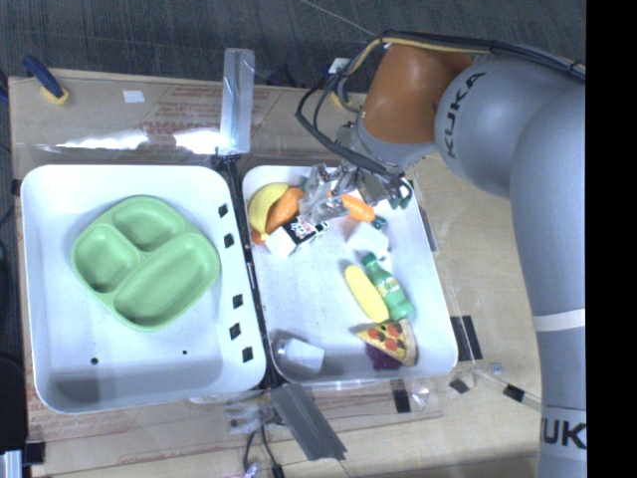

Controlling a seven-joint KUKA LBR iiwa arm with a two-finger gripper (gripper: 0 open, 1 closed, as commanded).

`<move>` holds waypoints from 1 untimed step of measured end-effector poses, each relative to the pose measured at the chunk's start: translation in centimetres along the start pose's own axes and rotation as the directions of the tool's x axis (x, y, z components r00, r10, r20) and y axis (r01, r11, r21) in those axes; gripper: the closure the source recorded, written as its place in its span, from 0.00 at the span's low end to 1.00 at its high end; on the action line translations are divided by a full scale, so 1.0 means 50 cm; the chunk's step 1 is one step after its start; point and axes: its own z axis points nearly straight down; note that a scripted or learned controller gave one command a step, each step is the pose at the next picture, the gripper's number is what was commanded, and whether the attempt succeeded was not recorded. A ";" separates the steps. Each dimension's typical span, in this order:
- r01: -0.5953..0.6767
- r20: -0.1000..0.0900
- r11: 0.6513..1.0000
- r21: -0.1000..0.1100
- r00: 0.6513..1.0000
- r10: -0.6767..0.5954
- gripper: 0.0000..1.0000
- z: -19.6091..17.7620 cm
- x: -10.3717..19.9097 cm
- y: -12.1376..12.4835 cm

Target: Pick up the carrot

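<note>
Claw (328, 195) grip unreadable, over one carrot (286, 207), one banana (263, 205).

The gripper (328, 199) hung low in the right bin (438, 297), a carrot (283, 208) just left of it, a banana (261, 207) beyond.

Carrot (357, 207) partly behind hand (326, 195)

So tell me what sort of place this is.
Probably a robot lab test bench: a KUKA arm reaches over two taped-down white bins, holding toy food like a pizza slice and a green divided plate.
</note>
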 end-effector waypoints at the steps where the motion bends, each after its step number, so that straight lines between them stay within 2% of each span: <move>1: 0.004 -0.018 1.000 -0.017 1.000 -0.004 1.00 -0.139 -0.037 0.170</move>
